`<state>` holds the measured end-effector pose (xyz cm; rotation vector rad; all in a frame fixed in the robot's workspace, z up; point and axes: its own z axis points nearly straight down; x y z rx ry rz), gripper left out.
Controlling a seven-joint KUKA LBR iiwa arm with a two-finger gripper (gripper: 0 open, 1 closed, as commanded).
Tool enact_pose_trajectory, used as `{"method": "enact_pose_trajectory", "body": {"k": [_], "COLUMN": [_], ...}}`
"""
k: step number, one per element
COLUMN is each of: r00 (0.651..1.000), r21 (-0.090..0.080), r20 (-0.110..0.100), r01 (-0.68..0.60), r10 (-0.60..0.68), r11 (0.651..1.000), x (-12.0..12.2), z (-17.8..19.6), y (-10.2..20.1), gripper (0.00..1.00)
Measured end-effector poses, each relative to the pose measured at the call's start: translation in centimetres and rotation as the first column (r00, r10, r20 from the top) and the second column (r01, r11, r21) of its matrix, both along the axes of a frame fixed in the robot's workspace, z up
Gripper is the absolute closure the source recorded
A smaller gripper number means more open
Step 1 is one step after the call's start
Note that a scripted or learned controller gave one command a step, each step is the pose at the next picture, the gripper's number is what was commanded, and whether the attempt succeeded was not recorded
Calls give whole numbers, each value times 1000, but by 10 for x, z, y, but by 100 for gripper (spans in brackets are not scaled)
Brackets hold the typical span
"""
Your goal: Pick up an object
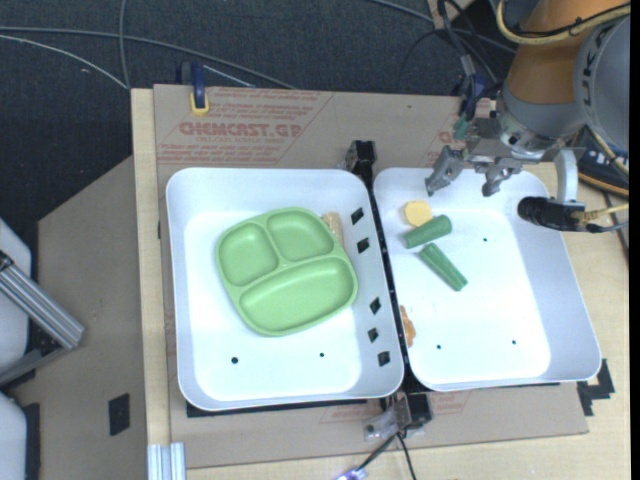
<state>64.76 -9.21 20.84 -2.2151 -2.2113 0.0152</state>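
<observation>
Gripper (468,175): upper right of frame, above right bin's (520,358) far rim, fingers spread, nothing between them. Yellow piece (417,212) and two green cylinders (428,231) (443,267): right bin, upper left part. Green plate (287,269): left bin (200,348), centre.

Red "CHEMCAST GP" print on the brown board (250,128) under the bins.

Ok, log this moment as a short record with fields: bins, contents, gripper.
left bin: green divided plate
right bin: two green cylinders touching at one end, small yellow piece beside them
gripper: open, over the far edge of the right bin, nothing between its fingers
arm: reaching in from the right
task state: no object picked up yet
</observation>
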Motion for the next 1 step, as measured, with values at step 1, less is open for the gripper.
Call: {"method": "enact_pose_trajectory", "body": {"k": [1], "r00": [1000], "r21": [-1], "r20": [14], "r01": [-2], "r10": [2], "r11": [1000], "x": [2], "z": [9], "y": [0], "gripper": [0]}}
